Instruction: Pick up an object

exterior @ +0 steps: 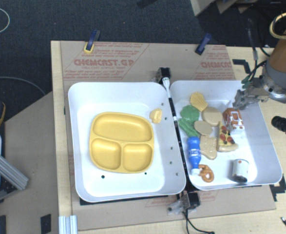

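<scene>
The right bin point(264, 145) holds several toy foods: a ridged yellow chip point(198, 100), a green leafy piece point(188, 117), tan round pieces point(211, 116), a red and white carton point(233, 119), a pizza slice point(226, 140), a blue bottle point(194, 153), a pretzel point(206, 173) and a small can point(240, 169). My gripper point(242, 98) hangs over the bin's far right part, just above and beyond the carton. Nothing shows in its grasp.
The left bin point(79, 130) bears a yellow divided plate point(122, 141) and a small yellow piece point(156, 115) by its right wall. Clamps point(89, 43) hold the cardboard base at the back. The arm point(279, 67) enters from the right.
</scene>
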`<state>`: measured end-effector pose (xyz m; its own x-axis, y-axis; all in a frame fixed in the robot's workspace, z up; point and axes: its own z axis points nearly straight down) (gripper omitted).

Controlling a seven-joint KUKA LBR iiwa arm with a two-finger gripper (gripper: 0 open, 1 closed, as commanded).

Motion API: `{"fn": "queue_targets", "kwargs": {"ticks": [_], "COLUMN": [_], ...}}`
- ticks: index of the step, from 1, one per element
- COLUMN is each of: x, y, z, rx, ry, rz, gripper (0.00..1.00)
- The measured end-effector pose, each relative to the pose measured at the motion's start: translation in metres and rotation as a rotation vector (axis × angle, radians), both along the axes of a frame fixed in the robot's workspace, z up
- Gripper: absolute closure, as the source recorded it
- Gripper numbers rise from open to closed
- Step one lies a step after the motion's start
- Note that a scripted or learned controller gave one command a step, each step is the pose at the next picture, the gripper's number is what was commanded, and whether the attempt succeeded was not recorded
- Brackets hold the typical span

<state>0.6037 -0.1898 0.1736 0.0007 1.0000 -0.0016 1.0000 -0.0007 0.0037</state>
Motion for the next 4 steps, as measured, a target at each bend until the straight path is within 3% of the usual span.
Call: {"fn": "queue_targets", "kwargs": {"ticks": [1,3,4], "x": [0.001,-0.001,0.008], "y": [0.000,0.095,0.159], "z": [0.053,0.062,0.056], "rx": [-0.001,0.003,0.004], "ry": [-0.002,0.004,0.005], "rz": [0.001,0.005,0.007], "gripper": [1.00,1.00,1.00]}}
